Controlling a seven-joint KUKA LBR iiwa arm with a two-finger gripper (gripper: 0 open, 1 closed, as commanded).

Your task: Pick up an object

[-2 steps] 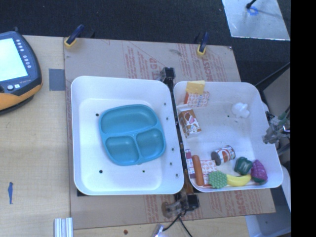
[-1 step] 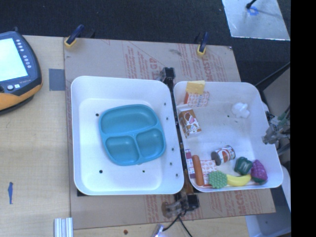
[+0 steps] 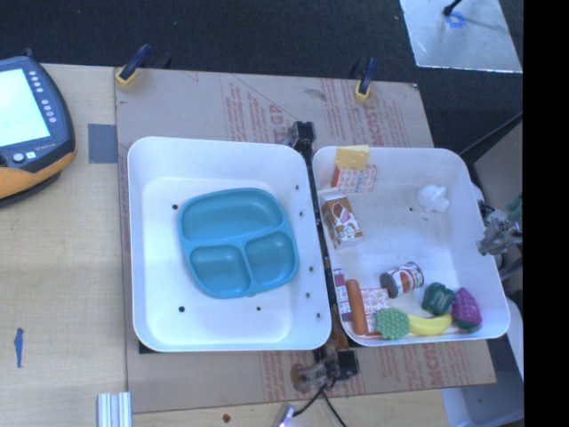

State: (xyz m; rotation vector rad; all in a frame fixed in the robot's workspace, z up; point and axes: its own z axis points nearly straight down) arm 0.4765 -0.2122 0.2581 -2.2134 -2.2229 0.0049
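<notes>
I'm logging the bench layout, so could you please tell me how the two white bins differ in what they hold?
The left bin holds one large thing, a blue divided tray lying flat at its middle. The right bin holds many small things: toy food such as a banana, a hot dog and a small can, crowded towards its near edge, with small boxes along its left wall. Both bins are shallow, white and sit side by side.
</notes>
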